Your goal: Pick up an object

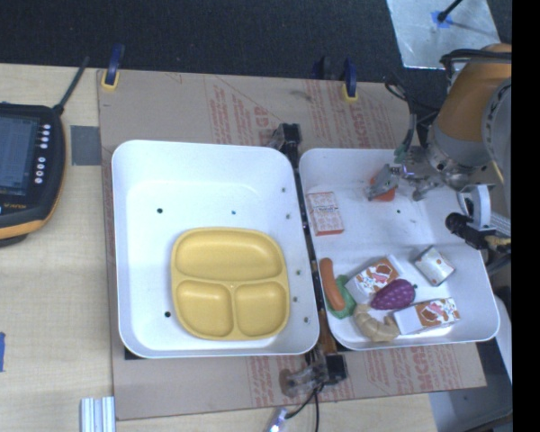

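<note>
Camera view showed the gripper (398, 180) low over the right bin's (364, 228) far end, its state unreadable (possibly touching something orange), while the nearest loose object, a small card (325, 212), lay toward the left bin (144, 178).

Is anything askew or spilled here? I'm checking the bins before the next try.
Nothing spilled. In the right bin, most items crowd the near edge: carrot, purple eggplant, cartons overlapping. The yellow tray sits flat in the left bin.
</note>
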